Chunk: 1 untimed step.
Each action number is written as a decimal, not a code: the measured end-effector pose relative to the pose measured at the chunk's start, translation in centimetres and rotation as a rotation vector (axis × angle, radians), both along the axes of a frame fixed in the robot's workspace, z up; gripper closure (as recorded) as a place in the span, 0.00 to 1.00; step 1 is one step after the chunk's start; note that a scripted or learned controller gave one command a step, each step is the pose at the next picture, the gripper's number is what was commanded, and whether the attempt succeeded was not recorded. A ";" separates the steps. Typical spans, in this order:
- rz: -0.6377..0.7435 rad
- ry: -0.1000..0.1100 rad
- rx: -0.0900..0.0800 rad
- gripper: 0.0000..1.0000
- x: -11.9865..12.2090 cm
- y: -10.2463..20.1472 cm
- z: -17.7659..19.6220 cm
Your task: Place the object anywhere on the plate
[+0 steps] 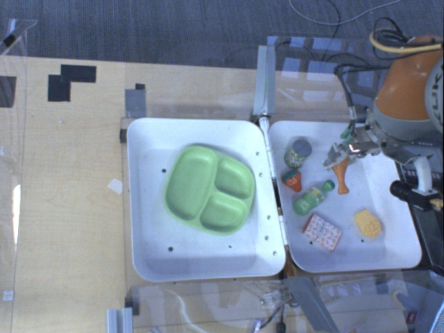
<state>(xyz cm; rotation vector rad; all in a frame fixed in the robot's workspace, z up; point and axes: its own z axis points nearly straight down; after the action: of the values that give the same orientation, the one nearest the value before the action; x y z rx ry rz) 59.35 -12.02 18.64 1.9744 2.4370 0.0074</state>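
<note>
The gripper [345, 151] clamps an orange carrot-like toy [341, 177], tapered and hanging tip down; green 3-compartment plate [209, 188] sits apart.

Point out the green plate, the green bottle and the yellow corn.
green plate [191, 179]: camera view, on its large left compartment.
green bottle [312, 197]: camera view, on its body.
yellow corn [368, 223]: camera view, on its middle.

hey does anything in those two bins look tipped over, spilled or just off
Nothing is spilled or visibly damaged. The green bottle and the small can lie on their sides in the right bin, loose among the other items. The green plate sits flat but turned at an angle in the left bin.
</note>
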 end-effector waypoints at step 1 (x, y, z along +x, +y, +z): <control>0.150 0.001 -0.001 1.00 5.4 7.9 0.0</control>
<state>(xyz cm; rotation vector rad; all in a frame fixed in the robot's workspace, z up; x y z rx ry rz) 64.73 -4.14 18.60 1.7872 2.5785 0.0052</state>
